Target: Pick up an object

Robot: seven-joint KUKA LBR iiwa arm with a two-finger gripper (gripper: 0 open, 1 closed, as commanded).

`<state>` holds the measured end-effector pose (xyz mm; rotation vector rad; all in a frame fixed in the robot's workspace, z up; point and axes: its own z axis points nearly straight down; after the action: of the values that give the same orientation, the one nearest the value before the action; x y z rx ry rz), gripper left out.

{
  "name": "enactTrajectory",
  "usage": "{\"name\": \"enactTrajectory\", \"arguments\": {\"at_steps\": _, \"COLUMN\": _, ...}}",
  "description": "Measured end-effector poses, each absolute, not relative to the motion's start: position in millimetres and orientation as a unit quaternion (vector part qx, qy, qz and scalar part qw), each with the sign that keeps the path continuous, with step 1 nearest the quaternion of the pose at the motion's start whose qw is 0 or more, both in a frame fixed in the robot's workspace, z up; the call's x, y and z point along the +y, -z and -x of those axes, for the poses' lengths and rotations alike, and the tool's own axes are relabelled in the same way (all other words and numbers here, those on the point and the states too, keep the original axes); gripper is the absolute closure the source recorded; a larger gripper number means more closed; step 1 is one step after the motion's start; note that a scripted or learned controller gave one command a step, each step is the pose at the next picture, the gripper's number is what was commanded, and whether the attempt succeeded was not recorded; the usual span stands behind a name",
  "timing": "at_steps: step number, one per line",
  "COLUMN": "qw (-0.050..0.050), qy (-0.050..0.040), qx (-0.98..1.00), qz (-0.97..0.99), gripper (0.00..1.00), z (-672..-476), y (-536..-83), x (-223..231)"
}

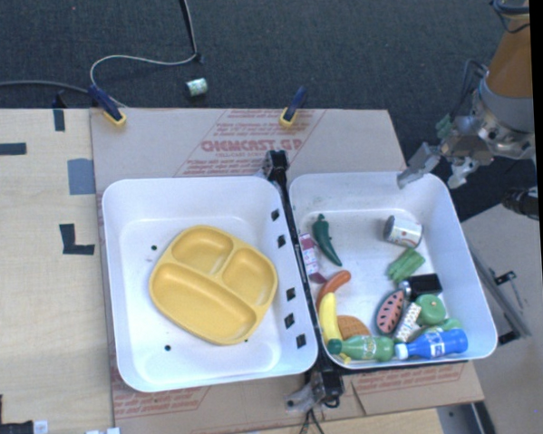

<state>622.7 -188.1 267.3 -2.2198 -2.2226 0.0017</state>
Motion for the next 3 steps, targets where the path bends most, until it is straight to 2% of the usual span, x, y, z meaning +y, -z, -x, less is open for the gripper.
{"name": "enactTrajectory", "arguments": {"at_steps": 1, "qw": 0.002, "qy": -0.0009, "qx": -0.708, "qz": 0.707, "gripper": 0.0, "z": -605.3, "y": -147.4, "x": -169.7}}
{"name": "enactTrajectory", "arguments": {"at_steps": 2, "qw": 0.008, "qy": 0.0002, "qx": -0.708, "qz": 0.706, "gripper": 0.0, "z": -668.3, "y": -85.1, "x": -218.1}}
{"name": "enactTrajectory", "arguments": {"at_steps": 3, "qw": -0.001, "qy": -0.0002, "qx": -0.709, "qz": 0.705, "gripper": 1.0, "z": -669.9, "y": -96.0, "x": -220.6}}
